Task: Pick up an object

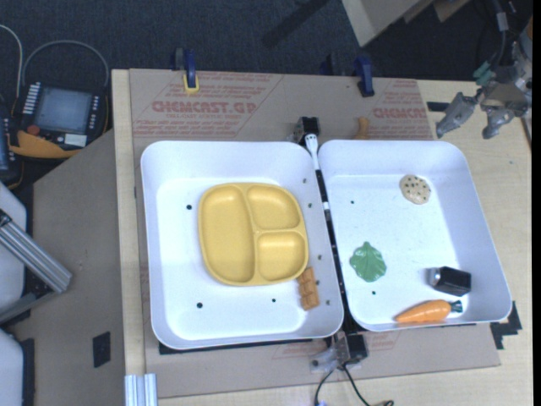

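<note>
A: Nearest edge, right bin [473, 172]: one carrot [423, 313], just beside one black block [448, 279].

B: Arm pose?

A: Gripper [475, 118] hangs above the bench beyond the right bin's far right corner, fingers spread apart, nothing between them.

B: Counts?

A: Right bin: one cookie [415, 189], one green leaf [368, 261]. Left bin [169, 227]: one yellow divided plate [253, 232], one brown waffle piece [308, 289] at its near corner

Glossy plastic bins [169, 227], matt yellow tray [252, 233], cardboard bench [254, 100].
</note>
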{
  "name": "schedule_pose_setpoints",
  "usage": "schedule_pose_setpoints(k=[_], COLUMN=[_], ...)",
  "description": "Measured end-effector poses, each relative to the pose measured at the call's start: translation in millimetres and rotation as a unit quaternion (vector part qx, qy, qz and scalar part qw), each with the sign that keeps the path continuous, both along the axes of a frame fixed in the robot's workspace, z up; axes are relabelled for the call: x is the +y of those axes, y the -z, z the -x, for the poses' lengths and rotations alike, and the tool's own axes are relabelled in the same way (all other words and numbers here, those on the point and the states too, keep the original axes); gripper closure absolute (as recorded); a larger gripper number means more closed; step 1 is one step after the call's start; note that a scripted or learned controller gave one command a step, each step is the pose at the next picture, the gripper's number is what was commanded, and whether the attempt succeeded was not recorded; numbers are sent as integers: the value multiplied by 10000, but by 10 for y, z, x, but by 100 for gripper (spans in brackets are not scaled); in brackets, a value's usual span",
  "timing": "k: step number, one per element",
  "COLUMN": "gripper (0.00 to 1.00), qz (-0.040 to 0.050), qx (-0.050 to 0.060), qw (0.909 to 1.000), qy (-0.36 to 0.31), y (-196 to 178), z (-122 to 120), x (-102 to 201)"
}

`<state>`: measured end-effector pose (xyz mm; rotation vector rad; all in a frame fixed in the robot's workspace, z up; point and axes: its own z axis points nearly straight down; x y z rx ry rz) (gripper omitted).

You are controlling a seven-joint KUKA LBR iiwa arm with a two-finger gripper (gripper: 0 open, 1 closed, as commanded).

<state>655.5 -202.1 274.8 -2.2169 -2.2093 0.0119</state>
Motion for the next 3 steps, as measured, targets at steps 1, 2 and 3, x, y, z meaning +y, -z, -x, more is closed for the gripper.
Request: schedule_pose_setpoints(k=[1,2,3], gripper=[0,0,0], qz=[17,12,7], qx=[-68,-44,-33], qw=[10000,10000,10000], qy=[-19,-16,-22], y=[-87,397,1038], z=[-21,-82,-102], x=[10,-54,-46])
